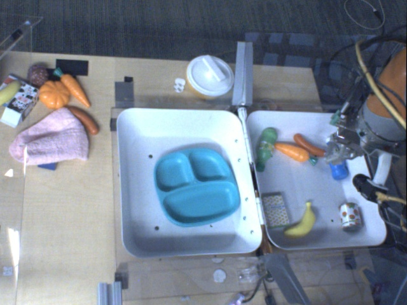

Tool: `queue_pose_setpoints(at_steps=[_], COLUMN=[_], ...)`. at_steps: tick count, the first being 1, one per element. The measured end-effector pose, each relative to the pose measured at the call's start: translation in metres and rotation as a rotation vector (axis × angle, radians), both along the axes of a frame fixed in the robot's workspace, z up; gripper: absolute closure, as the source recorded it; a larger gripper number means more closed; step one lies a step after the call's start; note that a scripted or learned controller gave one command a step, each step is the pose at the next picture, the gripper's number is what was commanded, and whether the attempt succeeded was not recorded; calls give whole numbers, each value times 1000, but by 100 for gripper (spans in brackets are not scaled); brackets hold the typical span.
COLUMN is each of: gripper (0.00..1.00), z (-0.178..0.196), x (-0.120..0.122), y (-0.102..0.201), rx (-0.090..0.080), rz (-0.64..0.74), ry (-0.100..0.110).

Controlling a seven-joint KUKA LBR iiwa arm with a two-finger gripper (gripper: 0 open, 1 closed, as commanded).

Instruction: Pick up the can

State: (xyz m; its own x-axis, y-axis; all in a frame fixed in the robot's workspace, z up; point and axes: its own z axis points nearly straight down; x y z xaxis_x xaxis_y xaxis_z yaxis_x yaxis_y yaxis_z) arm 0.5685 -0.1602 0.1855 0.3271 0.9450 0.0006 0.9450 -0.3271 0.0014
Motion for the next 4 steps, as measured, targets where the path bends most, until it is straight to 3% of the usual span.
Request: queue_pose_setpoints(at_steps=[1, 2, 3, 4], gripper=[0, 0, 0, 0], z=[0, -88, -98, -96], x=[0, -53, 18, -22], y=[0, -24, -35, 15], rx=[0, 0, -1, 0], rz=[0, -152, -38, 18], ry=[0, 1, -7, -8])
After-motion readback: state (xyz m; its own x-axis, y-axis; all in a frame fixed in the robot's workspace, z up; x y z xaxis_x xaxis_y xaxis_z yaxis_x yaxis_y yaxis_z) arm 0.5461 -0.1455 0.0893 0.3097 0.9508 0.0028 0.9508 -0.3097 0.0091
